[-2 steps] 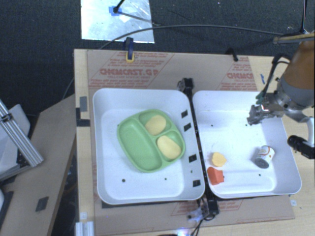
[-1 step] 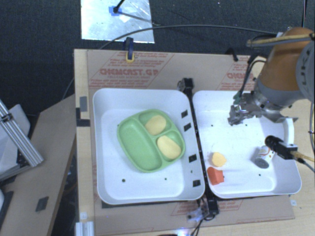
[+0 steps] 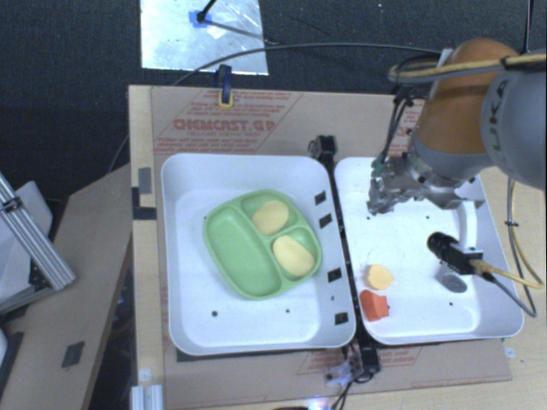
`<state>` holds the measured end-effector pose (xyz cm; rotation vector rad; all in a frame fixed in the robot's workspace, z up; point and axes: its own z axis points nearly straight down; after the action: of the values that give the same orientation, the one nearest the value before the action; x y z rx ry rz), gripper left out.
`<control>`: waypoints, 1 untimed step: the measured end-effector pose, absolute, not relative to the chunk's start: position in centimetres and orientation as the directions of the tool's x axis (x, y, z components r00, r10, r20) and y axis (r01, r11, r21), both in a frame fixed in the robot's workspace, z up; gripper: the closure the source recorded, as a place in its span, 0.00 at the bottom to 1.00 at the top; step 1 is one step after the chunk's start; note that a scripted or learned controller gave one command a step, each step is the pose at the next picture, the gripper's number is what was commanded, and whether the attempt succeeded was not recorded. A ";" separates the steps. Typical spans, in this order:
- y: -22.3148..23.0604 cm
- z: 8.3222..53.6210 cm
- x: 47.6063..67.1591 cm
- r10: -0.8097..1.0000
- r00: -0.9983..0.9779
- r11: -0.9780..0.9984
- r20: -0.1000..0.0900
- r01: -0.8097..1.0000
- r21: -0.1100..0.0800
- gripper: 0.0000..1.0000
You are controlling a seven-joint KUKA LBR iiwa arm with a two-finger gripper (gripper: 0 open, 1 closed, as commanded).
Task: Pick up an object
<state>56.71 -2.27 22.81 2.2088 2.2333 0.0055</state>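
Observation:
In the right bin [image 3: 487, 314] lie a small yellow-orange piece [image 3: 379, 277] and a red block [image 3: 374, 305], both near the bin's front left corner. My gripper [image 3: 381, 200] hangs over the rear left part of that bin, well behind the two pieces, with nothing visible between its fingers. In the left bin [image 3: 192, 314] sits a green divided tray [image 3: 239, 254] with two pale yellow items, one [image 3: 271, 216] in the rear compartment and one [image 3: 293, 254] in the front compartment.
A black divider with clips [image 3: 335, 229] runs between the two bins. The arm's grey and orange body [image 3: 466, 109] covers the right bin's rear right corner. A cardboard sheet [image 3: 231, 118] lies under the bins.

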 end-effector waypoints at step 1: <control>2.9 23.8 57.2 1.000 -0.011 0.011 0.003 1.000 0.002 1.00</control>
<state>57.16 2.88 23.76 2.2101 2.2334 0.0051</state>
